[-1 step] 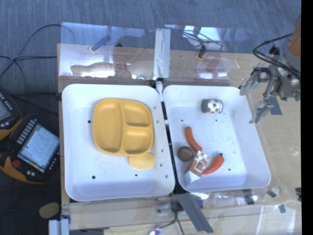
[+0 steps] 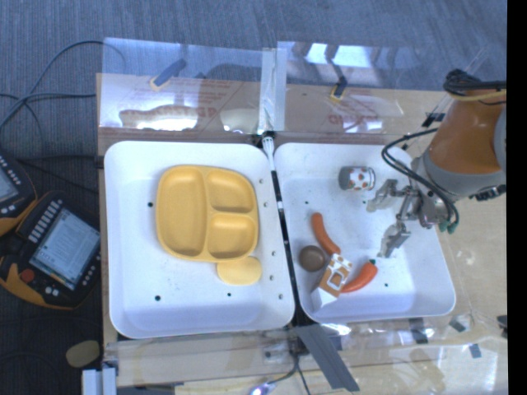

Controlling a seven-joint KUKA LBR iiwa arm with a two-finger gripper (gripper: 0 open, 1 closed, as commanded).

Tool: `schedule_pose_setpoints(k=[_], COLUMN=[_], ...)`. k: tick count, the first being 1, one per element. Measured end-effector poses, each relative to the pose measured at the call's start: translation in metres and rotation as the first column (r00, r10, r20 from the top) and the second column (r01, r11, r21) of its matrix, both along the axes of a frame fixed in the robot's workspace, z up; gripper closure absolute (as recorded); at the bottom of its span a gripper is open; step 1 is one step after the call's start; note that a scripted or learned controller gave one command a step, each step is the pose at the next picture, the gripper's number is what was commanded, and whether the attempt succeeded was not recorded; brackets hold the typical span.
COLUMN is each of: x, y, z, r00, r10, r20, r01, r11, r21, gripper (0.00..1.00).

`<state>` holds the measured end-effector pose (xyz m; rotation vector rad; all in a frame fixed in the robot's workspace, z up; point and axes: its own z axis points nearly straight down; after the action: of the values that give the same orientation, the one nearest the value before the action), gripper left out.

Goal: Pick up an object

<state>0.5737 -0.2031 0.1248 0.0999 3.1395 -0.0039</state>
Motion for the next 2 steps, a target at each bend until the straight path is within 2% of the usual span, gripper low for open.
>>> schedule_pose_setpoints(k=[1, 2], x=[-0.038, -0.036], y=[0.067, 0.067], z=[-0.035, -0.024], r00=[0.902, 0.903], r10=[-0.431, -0.429], r20=[0.011, 0.018], r01=[0.431, 0.429], r11=[0.903, 0.903], r21=[0.004, 0.002], gripper=[0.0, 1.0])
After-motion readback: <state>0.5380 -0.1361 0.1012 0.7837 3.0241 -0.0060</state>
